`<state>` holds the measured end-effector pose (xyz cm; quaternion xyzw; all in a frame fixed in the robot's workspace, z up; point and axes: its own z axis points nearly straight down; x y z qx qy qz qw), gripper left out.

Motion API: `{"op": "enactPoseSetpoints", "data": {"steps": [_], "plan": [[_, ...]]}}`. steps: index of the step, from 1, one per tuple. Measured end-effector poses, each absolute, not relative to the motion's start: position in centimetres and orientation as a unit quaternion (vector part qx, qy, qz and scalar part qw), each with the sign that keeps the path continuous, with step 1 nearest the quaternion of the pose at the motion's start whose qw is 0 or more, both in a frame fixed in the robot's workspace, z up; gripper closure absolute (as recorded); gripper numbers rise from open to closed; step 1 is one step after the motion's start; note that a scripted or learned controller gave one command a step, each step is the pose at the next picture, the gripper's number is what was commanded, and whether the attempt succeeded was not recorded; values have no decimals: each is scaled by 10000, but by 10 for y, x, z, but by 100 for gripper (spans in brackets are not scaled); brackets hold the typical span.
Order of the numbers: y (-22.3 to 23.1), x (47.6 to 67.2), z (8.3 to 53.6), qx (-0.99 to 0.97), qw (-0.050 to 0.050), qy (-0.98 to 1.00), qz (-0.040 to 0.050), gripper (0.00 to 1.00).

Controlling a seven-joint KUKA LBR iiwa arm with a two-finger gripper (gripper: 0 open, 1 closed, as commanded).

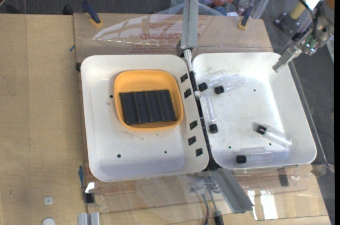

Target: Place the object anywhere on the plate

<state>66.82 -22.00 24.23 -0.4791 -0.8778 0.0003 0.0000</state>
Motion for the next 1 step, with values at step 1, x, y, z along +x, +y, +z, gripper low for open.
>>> {"op": "enactPoseSetpoints", "data": {"steps": [1], "plan": [[-221,668,242,-3570,-5,-9341,-5,0]]}}
